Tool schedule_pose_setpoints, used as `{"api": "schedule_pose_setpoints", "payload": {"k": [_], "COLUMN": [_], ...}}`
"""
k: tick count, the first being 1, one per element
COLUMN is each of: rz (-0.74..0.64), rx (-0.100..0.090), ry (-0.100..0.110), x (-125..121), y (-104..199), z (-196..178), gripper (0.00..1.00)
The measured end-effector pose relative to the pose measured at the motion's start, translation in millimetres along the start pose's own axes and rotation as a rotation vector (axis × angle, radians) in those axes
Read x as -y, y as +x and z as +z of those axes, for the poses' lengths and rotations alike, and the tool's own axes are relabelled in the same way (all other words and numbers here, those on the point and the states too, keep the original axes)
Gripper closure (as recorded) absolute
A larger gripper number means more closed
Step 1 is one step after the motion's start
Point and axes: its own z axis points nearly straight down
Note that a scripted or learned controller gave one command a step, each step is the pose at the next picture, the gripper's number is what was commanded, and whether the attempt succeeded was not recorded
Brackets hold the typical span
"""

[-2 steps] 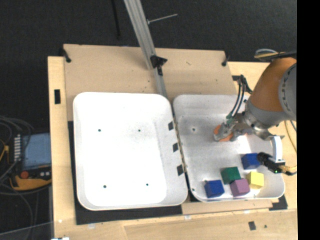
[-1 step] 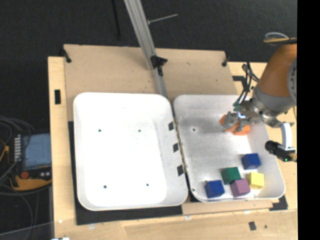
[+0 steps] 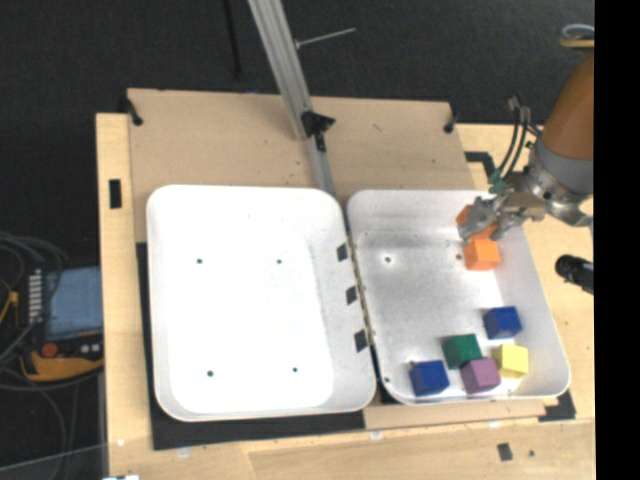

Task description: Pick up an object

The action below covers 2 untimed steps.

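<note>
1. The jaws of the gripper are seen over the right bin's upper right; whether they are wide or narrow cannot be told.
2. An orange block is seen just beneath them.
3. Blue, green, purple and yellow blocks are clustered near the bin's lower right corner.
4. The left bin is set beside it on the counter.

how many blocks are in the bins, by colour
blue: 2
orange: 1
green: 1
purple: 1
yellow: 1
total: 6, all in the right bin
</note>
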Motion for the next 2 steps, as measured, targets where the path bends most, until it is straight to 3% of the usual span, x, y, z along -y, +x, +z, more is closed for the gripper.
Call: {"api": "schedule_pose_setpoints", "payload": {"k": [1, 2], "rz": [-0.002, 0.0], "rx": [-0.001, -0.001], "ry": [0.002, 0.008], "x": [-2, 13], "y": [-1, 53], "z": [-40, -27], "gripper": [1.0, 1.0]}}
